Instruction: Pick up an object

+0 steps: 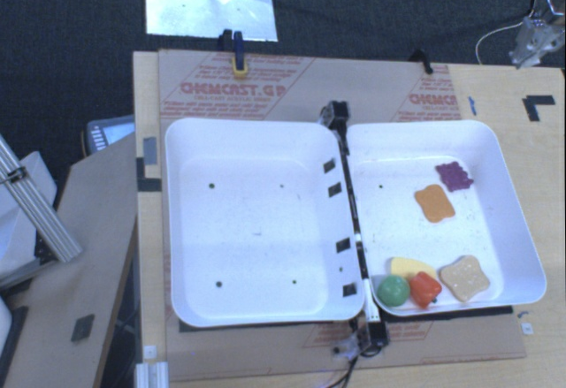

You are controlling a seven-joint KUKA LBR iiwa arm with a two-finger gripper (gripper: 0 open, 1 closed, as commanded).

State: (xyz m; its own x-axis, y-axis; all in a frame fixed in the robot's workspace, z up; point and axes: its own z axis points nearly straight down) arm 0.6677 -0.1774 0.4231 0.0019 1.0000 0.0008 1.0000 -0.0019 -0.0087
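Several toy foods lie in the right bin [495, 161]. A purple grape cluster [453, 175] sits near its far right, with an orange slab [434, 202] just in front of it. Along the near wall rest a green ball [393, 291], a red pepper [425, 289], a yellow wedge [409, 267] and a toast slice [464, 277].
The left bin [256, 218] stands beside the right one, joined by black clips [340, 218] along the shared edge. A cardboard sheet [292, 86] lies under both bins. A yellow clamp [239, 68] sits at the back, and an aluminium rail [35, 209] leans at the left.
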